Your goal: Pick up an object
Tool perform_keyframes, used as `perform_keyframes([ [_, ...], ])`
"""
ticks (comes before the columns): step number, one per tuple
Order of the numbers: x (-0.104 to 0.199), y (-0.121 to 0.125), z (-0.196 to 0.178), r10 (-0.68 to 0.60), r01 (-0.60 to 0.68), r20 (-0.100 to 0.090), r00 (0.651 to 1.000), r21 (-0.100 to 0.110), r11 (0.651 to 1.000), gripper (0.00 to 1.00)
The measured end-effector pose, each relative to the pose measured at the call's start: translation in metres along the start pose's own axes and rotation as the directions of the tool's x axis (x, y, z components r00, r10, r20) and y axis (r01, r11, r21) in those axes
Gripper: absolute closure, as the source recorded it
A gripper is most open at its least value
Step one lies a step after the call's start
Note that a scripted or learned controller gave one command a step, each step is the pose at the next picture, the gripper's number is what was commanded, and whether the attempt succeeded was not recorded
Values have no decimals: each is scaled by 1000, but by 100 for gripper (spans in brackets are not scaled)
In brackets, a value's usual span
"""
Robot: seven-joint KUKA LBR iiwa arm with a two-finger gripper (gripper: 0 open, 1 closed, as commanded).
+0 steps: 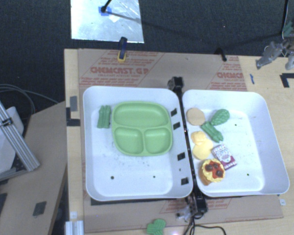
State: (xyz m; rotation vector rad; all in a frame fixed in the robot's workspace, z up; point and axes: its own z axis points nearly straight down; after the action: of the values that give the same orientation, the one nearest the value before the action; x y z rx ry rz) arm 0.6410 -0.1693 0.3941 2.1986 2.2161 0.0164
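Observation:
The right bin (269, 131) holds several toy foods along its left side. There is a tan round cookie (195, 116), a bumpy green pickle (219, 116), a green pod (211, 131), two pale yellow pieces (201, 145), a red and white packet (223, 155) and a yellow tart with red topping (213, 171). In the left bin (93, 170) lie a green divided plate (141, 129) and, left of it, a small green bean bundle (104, 116).
A grey metal fitting (280, 53) hangs over the bench's far right corner under a cable. A small green toy (156, 226) lies outside the bins at the front edge. A shiny sheet (107, 13) lies on the floor behind.

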Motion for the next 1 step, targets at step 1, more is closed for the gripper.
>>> perform_keyframes([
  [1, 45, 18, -63, -2, 2, -6, 1000, 10, 1000, 0],
])
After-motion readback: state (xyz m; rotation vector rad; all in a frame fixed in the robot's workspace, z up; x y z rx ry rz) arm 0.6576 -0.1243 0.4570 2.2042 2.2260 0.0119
